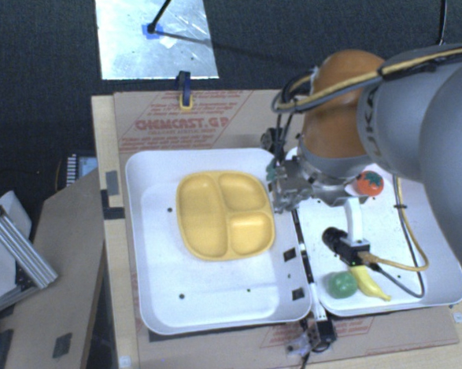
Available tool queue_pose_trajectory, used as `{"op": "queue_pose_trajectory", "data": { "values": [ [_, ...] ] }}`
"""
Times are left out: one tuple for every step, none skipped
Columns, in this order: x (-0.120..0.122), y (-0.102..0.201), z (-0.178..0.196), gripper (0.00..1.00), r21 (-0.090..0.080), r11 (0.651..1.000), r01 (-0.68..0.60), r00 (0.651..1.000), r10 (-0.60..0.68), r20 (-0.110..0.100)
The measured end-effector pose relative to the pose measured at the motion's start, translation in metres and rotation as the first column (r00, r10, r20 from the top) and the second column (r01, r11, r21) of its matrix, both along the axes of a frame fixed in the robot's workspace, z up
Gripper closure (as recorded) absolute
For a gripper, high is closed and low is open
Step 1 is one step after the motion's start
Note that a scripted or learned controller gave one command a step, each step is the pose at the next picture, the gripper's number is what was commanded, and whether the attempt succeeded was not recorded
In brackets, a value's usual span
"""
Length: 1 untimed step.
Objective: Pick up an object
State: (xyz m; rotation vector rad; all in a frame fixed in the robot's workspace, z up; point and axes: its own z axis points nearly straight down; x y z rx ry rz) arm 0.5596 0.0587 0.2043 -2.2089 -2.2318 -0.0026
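Green ball [341,284] and banana [369,281] lie touching in right bin [440,295]; arm [399,113] hides gripper [282,186], grip state unreadable; orange toy [369,183] half-covered.

Arm [416,119] is reaching in from right, orange band uppermost, wrist pointing down-left. Gripper [282,186] is hanging low; finger state unclear.

Arm [424,119]: thick grey rounded housing, smooth matte shell. Orange band [338,109] above wrist, glossy, dome-shaped. Dark lettering on the grey shell beside the band, partly readable at best. Yellow cable [343,89] and black cables [288,97] run along arm and over the band. Wrist metal-grey, blurred.
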Motion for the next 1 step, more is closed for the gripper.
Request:
{"op": "queue_pose_trajectory", "data": {
  "values": [
    [-0.0099,0.0498,0.0163,1.0,0.0,1.0,0.0,1.0,0.0,0.002]
  ]
}}
